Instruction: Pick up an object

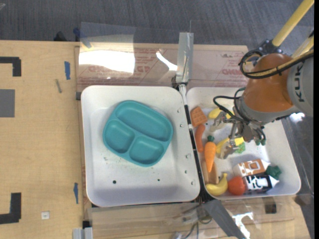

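The right bin [288, 148] holds several toy foods. A carrot [210, 155] lies near the left wall, with an orange waffle-like piece [198, 116] above it and a hot dog [200, 136] between them. At the front sit a banana [218, 185], a red tomato [237, 185], a small carton [254, 175] and a green piece [273, 172]. My gripper [233, 142] hangs low in the middle of this bin, over small yellow and green pieces [238, 142], under the arm's orange band [266, 86].
The left bin [94, 148] holds a teal divided plate [138, 132] lying flat. A metal divider post [184, 59] rises at the back between the bins. Clear plastic sheeting lies behind both bins. Wooden bench spreads to the left.
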`<state>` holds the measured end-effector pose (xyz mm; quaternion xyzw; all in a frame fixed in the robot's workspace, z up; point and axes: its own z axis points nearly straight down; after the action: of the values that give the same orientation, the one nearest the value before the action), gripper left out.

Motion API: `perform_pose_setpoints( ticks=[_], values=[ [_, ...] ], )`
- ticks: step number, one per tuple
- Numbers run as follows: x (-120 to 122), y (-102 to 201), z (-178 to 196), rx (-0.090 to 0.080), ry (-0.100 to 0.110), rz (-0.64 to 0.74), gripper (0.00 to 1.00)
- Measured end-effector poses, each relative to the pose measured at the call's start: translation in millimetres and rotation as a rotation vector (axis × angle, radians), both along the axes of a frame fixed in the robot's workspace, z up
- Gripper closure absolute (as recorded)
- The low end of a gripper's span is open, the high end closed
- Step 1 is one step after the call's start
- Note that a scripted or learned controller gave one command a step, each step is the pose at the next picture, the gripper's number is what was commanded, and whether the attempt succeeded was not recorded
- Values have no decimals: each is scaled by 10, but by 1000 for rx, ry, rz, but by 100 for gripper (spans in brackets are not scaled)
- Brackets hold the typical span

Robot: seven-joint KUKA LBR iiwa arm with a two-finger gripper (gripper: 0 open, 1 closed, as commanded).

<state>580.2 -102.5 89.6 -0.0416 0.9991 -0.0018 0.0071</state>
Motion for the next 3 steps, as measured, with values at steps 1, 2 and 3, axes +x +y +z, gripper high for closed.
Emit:
perform_pose_setpoints(
  ticks=[1, 2, 3],
  values=[
    [-284, 99, 3, 4, -4, -151, 0],
    [744, 98, -13, 3, 2, -190, 0],
    [304, -25, -5, 8, 1, -357, 0]
  ],
)
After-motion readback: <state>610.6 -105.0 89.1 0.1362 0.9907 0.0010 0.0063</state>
